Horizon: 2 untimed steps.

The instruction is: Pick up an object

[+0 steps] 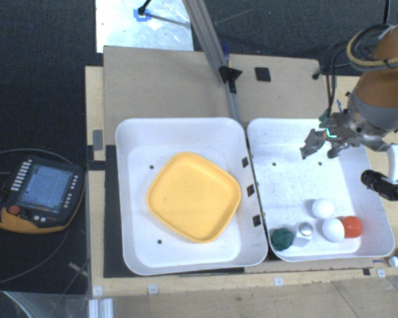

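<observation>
the two-finger gripper (322, 146) hung spread and empty above the right shallow white bin (278, 177), well apart from the two white balls (323, 209) near the front.

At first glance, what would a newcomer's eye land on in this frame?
The big yellow square plate lying in the left bin stands out first. Next, the cluster in the right bin's near corner: two white balls, an orange ball, a dark green object. The pincer hangs open above that bin's far side, holding nothing.
</observation>
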{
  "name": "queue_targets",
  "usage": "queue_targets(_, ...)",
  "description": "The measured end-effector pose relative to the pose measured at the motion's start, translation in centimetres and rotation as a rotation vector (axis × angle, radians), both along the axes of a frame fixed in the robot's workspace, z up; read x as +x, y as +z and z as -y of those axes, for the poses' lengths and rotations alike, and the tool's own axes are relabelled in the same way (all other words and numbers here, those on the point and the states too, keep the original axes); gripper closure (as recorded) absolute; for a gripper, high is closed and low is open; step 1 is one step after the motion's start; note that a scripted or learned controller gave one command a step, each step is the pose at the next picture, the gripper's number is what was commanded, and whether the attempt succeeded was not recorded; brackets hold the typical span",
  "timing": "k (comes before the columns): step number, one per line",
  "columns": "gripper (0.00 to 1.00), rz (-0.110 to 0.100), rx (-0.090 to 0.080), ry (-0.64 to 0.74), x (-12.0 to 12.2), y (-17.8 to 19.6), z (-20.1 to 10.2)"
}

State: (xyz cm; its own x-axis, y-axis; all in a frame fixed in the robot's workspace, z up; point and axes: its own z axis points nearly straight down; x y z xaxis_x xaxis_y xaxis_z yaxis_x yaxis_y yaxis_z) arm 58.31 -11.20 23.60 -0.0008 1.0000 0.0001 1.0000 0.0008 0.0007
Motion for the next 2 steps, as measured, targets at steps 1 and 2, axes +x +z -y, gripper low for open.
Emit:
queue_targets(1,0.0,0.0,0.0,0.0,0.0,0.0,0.0)
queue_targets(2,0.0,-0.003,0.0,-0.001,0.2,-4.2,0.2)
